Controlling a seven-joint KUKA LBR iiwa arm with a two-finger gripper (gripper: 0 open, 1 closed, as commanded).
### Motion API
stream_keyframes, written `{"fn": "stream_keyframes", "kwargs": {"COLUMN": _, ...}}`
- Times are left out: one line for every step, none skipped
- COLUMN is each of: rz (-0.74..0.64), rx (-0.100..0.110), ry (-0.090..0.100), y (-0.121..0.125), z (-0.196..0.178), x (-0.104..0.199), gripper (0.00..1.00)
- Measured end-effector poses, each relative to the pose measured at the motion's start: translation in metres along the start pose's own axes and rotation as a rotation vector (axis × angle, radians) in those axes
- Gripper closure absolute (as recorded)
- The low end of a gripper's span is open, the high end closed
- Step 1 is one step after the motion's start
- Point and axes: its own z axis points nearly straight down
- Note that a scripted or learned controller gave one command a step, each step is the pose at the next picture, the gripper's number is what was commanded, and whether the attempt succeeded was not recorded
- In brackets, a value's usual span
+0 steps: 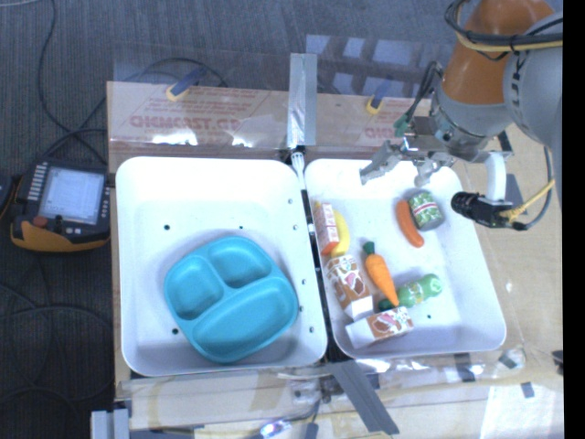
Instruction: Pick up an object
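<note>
The right bin holds several small items. A green-labelled can lies beside an orange-red sausage shape near the bin's far right. A carrot, a green bottle, a small carton, a brown snack packet and a yellow-and-red packet lie toward the middle and left. My gripper hangs over the bin's far edge, just up and left of the can. Its fingers are spread open, with nothing between them.
The left bin holds a blue divided plate. A raised divider separates the two bins. A cardboard sheet lies behind them. A handheld control pendant sits on the floor at the left.
</note>
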Motion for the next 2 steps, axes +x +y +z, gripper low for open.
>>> {"fn": "stream_keyframes", "kwargs": {"rz": -0.216, "rx": -0.002, "ry": 0.0, "y": -0.042, "z": 0.125, "x": -0.004, "gripper": 0.0}}
{"fn": "stream_keyframes", "kwargs": {"rz": -0.436, "rx": -0.018, "ry": -0.005, "y": -0.092, "z": 0.153, "x": -0.013, "gripper": 0.0}}
